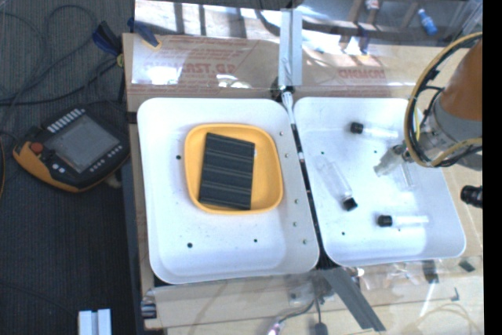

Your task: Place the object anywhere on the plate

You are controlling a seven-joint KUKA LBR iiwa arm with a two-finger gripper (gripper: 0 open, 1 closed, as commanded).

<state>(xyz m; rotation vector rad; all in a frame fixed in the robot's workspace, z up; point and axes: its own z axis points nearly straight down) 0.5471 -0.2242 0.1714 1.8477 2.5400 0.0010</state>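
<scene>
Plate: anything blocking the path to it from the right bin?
Only the two bins' adjoining rims lie between. The plate already carries a dark block over its middle, leaving bare yellow around the edges.

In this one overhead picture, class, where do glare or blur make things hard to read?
Camera view: sunlight glares off the clear panels behind the bins; the transparent tubes nearly vanish against the white right bin; the gripper is a pale blur; the dark block on the yellow plate reads sharply.
</scene>
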